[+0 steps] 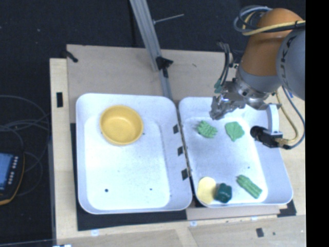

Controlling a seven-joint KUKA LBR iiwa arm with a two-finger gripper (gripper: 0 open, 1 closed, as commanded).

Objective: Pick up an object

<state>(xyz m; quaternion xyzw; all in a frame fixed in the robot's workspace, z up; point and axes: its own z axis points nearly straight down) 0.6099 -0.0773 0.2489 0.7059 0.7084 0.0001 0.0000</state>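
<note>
My gripper (218,112) hangs over the back of the right bin (267,163), just above and to the right of a green ridged piece (206,129). A second green ridged piece (234,130) lies a little to the right of the gripper's tip. Near the bin's front edge sit a pale yellow object (206,189), a dark teal object (223,193) touching it, and a green elongated piece (249,186). Nothing shows between the fingers, and the fingertips are too small and dark to read.
The left bin (128,184) holds a yellow bowl (121,124) at its back left. A grey metal pole (149,35) slants down to the bins' shared back edge. A black cable part (264,136) hangs by the right bin's right wall.
</note>
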